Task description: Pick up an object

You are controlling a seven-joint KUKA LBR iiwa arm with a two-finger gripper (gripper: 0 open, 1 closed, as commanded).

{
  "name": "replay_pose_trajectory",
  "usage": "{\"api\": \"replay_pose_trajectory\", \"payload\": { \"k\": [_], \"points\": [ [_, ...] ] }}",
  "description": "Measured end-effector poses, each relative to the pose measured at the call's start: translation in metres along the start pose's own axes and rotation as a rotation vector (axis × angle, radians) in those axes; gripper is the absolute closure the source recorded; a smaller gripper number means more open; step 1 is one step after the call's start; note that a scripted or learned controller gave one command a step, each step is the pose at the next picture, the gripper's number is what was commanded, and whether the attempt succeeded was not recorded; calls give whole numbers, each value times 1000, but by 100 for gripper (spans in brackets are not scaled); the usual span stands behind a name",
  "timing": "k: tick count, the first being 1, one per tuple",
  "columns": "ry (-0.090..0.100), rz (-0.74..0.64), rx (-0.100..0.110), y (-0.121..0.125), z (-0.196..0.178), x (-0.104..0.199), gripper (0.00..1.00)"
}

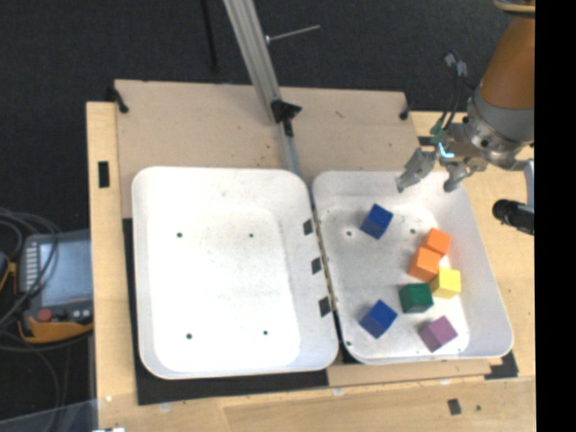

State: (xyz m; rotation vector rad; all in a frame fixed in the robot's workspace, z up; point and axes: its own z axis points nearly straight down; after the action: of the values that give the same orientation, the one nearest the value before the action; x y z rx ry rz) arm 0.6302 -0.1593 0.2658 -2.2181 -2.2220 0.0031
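Observation:
Several small blocks lie in the right bin (481, 322): a blue cube (377, 220) near the middle top, two orange cubes (431, 251) stacked close together, a yellow cube (447, 282), a green cube (416, 297), a second blue cube (379, 318) and a purple cube (438, 332). My gripper (432, 174) hangs above the bin's far edge, up and to the right of the upper blue cube. Its two fingers are spread apart with nothing between them.
The left bin (225, 268) sits beside the right one, with a row of black clips (317, 264) along the shared edge. A slanted metal rail (256, 52) rises behind the bins. A pendant with cables (49, 286) lies off the bench at left.

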Motion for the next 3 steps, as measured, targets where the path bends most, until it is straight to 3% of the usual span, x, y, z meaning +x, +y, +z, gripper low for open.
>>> {"api": "replay_pose_trajectory", "payload": {
  "k": [1, 3],
  "points": [
    [-2, -2, -4, 1, -3, 0, 0],
    [-1, 0, 2, 7, 103, -8, 0]
  ]
}}
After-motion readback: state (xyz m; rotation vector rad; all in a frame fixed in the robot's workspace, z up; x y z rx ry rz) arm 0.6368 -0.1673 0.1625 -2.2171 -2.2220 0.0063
